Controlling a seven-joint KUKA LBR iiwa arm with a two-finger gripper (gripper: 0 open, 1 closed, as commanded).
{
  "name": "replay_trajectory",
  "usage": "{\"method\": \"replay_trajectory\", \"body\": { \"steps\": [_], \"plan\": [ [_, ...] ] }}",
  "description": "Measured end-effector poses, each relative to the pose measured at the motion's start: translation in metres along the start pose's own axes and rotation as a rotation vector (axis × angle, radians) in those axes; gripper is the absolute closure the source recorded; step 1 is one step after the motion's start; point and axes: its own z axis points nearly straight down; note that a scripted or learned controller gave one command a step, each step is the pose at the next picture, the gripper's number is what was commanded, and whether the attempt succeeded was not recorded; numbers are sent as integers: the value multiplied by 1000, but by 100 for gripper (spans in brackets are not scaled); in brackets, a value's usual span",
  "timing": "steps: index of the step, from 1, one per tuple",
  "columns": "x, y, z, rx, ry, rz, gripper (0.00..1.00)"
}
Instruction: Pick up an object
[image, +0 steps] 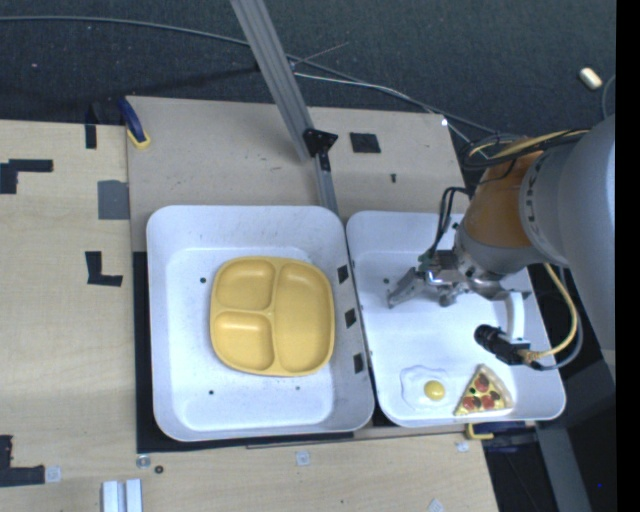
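Camera view, looking down at a slant on the desk (240, 150): the left bin (170, 300) holds a yellow divided plate (272, 315), which lies flat near the bin's middle with its three compartments facing up. Just right of that bin, edge to edge with it, sits the right bin (375, 340), the landmark for the rest. In that bin's upper half the tool (405, 290) hangs low over the white floor, its two fingers spread apart and pointing toward the left bin, with nothing between them. The grey arm (560, 210) with its orange band reaches in from the bin's right side. Near the bin's front edge lies a toy fried egg (426, 387), and just right of it, close to the front right corner, a toy pizza slice (485, 392). Both toys are well apart from the tool.
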Motion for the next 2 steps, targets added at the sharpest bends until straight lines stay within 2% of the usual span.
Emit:
{"method": "replay_trajectory", "body": {
  "steps": [1,2],
  "plan": [
    [0,2,-12,-6,-1,-1,100],
    [0,0,-76,-5,1,0,100]
  ]
}}
